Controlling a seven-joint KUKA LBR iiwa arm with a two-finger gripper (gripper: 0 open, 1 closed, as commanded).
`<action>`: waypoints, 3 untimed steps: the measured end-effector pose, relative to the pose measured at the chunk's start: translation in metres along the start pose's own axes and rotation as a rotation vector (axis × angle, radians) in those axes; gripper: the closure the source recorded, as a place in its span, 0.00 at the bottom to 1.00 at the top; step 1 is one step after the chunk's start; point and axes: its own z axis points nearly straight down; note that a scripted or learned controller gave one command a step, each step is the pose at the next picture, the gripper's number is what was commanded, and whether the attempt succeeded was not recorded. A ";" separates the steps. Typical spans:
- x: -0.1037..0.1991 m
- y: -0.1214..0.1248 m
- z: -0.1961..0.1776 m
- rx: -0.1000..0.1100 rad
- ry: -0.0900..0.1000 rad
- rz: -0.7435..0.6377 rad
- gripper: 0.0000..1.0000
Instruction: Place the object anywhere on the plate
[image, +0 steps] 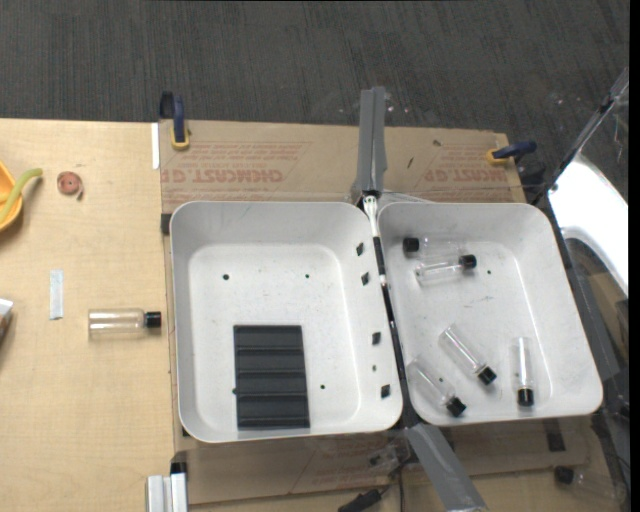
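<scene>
Vials are what we take for the task's objects: four clear ones with black caps lie in the right bin (560, 300), one near its far wall (445, 268), one in the middle (466, 357), one by the right wall (521, 368) and one at the near edge (438, 390). A ribbed black plate (270, 377) lies in the left bin (200, 300), well apart from them. We cannot tell the claw's state or hold.
</scene>
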 end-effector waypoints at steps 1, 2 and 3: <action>0.017 -0.040 0.000 0.002 -0.002 0.153 0.00; -0.006 -0.005 0.000 0.000 0.000 0.233 0.00; 0.001 0.000 0.000 0.000 0.000 0.229 0.00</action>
